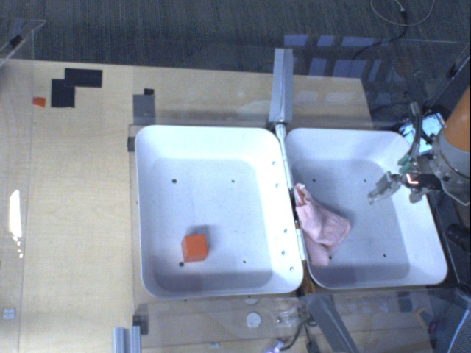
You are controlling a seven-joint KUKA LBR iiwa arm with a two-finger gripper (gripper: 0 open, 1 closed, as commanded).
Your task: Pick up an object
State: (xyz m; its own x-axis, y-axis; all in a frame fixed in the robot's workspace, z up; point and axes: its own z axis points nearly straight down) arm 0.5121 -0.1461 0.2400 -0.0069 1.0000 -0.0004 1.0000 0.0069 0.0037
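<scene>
We see the gripper (388,184) at the right of the frame, above the right bin (368,142), with nothing between its fingers; how far they are spread we cannot tell. The nearest object is the pink cloth (320,225), crumpled against that bin's left wall, lower centre-right. The orange block (195,248) sits in the left bin (199,142), lower left. We judge the cloth the easier target: come down over its raised fold, away from the wall, and close on the bunched fabric.
</scene>
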